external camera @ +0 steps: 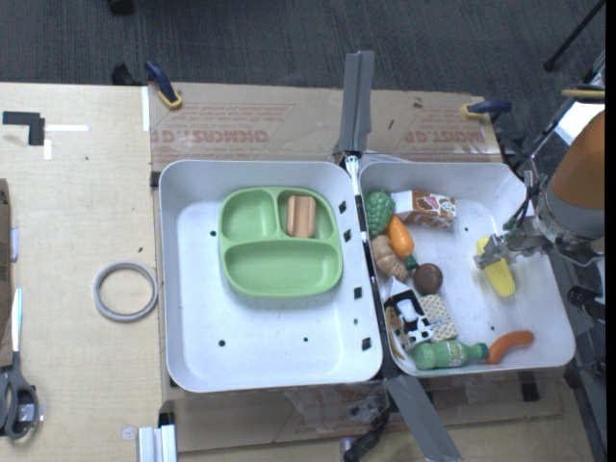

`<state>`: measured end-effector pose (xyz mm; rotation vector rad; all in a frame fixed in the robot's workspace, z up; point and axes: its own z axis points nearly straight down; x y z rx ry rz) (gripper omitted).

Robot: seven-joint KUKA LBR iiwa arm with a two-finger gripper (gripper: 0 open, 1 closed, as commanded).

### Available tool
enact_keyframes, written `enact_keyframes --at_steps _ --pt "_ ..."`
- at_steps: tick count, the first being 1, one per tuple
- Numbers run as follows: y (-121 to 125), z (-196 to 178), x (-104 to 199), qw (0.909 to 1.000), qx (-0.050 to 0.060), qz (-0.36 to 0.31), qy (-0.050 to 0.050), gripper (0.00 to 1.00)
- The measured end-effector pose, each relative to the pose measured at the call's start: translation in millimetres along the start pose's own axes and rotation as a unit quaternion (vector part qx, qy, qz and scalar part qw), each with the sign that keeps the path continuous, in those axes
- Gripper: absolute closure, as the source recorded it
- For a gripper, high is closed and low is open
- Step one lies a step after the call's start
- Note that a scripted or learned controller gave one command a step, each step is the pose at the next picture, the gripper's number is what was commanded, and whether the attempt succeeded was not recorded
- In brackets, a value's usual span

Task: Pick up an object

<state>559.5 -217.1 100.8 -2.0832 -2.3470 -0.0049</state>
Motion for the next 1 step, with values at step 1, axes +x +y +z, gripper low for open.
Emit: enact_keyframes --at_steps 1 --pt "42.1 -90.5 50.9 0.9945 0.0 0.105 -0.003 1.0"
